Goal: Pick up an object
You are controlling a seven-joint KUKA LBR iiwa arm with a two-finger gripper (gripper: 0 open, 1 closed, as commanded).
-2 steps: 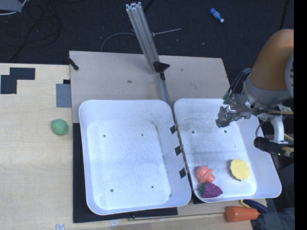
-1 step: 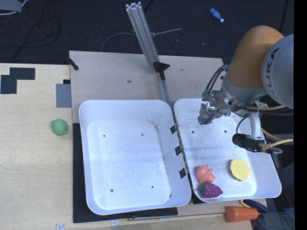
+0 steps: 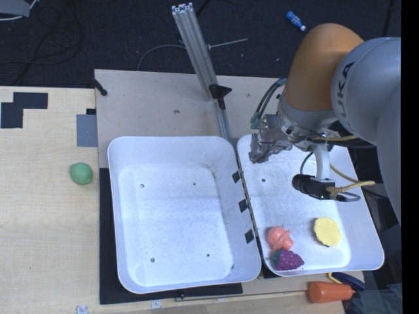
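One fixed camera looks down slantwise over both white bins (image 3: 124, 150)

Pink toy (image 3: 280, 237), purple grapes (image 3: 287, 260) and yellow piece (image 3: 327, 231) are crowding the right bin's (image 3: 366, 237) near edge, its middle floor lying open.

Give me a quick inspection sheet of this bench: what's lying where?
Surface: two white bins side by side, left bin, right bin.
Job's things: in the right bin's near end, pink toy, purple grapes and yellow piece.
Clutter: green ball left of the bins; orange carrot in front of the right bin.
Gripper: above the right bin's far end, apart from the toys.
Cables: loops at the wrist.
Surroundings: metal rail, dark floor.
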